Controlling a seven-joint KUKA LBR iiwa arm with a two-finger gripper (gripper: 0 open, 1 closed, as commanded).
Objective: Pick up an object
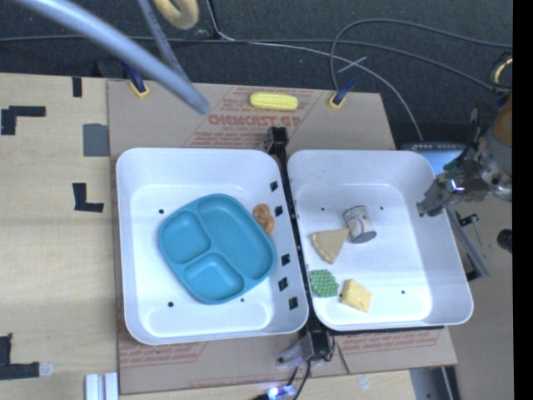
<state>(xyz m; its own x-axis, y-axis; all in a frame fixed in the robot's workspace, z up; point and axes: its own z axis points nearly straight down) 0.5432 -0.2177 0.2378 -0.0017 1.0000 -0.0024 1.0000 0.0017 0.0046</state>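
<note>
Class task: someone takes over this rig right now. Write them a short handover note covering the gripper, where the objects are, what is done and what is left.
Gripper: over the right bin's right rim, nothing seen between its fingers.
Right bin holds a small can, a tan wedge, a green piece and a yellow wedge.
Left bin holds a blue divided plate and a small brown item.
Done: nothing picked up.
Left: descend, grasp one object, lift.

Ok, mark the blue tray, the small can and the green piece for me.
blue tray (218, 248), camera view, centre divider.
small can (357, 222), camera view, its side.
green piece (324, 283), camera view, middle of its top.
</note>
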